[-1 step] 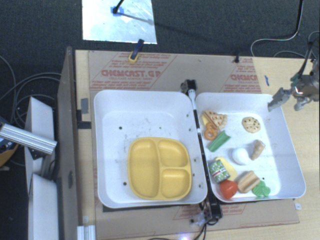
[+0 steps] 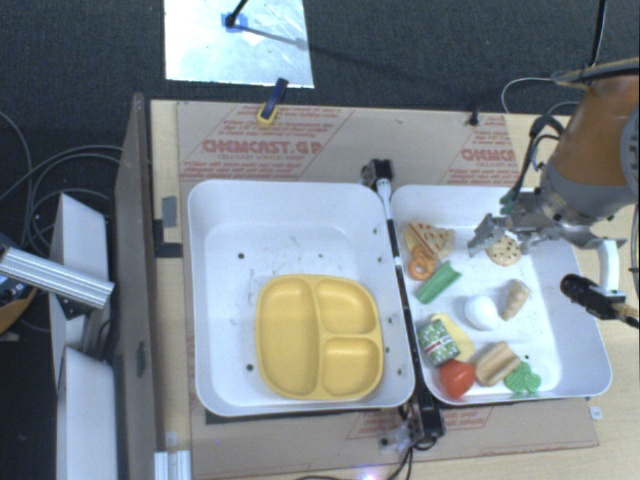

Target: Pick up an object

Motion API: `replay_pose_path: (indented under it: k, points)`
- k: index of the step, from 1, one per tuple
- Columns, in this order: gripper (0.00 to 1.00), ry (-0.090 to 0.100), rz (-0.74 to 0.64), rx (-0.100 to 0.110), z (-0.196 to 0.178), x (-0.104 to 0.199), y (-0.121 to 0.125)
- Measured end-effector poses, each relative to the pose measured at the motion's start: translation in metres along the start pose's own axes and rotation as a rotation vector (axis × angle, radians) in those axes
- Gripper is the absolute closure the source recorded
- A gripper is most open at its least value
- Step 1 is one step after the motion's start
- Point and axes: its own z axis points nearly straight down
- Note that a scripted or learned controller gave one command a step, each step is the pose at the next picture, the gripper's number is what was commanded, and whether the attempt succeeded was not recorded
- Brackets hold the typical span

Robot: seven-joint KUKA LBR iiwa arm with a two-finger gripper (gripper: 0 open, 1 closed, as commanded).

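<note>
The gripper (image 2: pixel 500 236) hung over the right bin (image 2: pixel 590 338), its fingers spread and grasping nothing, just above a round cracker (image 2: pixel 504 253). In the left bin (image 2: pixel 215 268) lay a yellow plate (image 2: pixel 320 336) of 3 compartments.

Two bins are sitting side by side on the bench — the left bin (image 2: pixel 215 268) is holding a divided tray (image 2: pixel 318 336) toward its near side, while the right bin (image 2: pixel 590 353) is carrying the toy food. My claw (image 2: pixel 497 234) is hovering at that bin's far end, just beside a cracker (image 2: pixel 504 252) — the egg (image 2: pixel 481 311) is lying nearer the middle, the tomato (image 2: pixel 456 378) at the near edge.
</note>
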Motion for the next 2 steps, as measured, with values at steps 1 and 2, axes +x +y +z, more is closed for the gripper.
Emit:
replay_pose_path:
  k: [1, 2]
  points:
    - [0.00, -0.002, 0.002, -0.002, 0.063, 0.036, -0.007]
    - [0.00, -0.003, 0.004, -0.004, 0.077, 0.040, -0.004]
